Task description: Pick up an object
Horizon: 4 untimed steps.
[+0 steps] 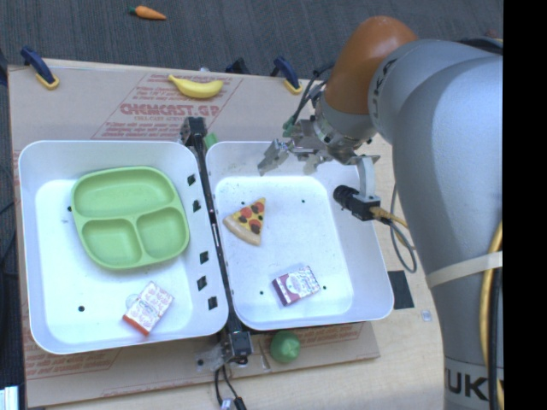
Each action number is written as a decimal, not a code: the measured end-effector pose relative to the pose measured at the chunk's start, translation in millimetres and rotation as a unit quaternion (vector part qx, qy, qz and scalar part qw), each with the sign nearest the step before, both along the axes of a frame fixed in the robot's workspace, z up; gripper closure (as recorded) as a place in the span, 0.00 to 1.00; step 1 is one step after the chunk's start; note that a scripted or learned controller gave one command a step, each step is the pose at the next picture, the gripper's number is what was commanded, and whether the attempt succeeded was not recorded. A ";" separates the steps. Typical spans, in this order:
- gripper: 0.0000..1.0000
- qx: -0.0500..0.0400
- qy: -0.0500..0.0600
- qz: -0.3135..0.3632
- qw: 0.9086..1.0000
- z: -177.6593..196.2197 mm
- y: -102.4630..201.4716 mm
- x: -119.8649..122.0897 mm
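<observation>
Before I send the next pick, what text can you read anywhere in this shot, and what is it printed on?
"CHEMCAST. GP": red print on the brown cardboard sheet behind the bins; the smaller red lines around it are too blurred to read.
"UK": white letters, cut off by the frame edge, on the grey arm base.
Purple-and-white small carton: print too small to read.
Red-and-white small packet: print too small to read.

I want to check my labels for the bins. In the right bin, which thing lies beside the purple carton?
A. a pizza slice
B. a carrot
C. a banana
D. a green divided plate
A: the pizza slice lies in the right bin up-left of the purple carton; the green divided plate is in the left bin, while the banana and carrot lie outside both bins.
</observation>
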<state>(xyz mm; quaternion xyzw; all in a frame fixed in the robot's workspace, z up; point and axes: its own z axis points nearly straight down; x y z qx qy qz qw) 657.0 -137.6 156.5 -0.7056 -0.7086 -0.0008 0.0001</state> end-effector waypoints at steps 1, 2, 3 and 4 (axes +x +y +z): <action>0.00 0.000 0.001 -0.001 1.000 -11.0 -69.1 -0.5; 0.00 0.000 0.000 0.001 1.000 69.3 -14.9 -54.4; 0.00 -0.001 0.003 0.000 1.000 10.8 -23.1 -171.4; 0.00 -0.001 0.003 0.001 1.000 -61.9 -63.9 -120.0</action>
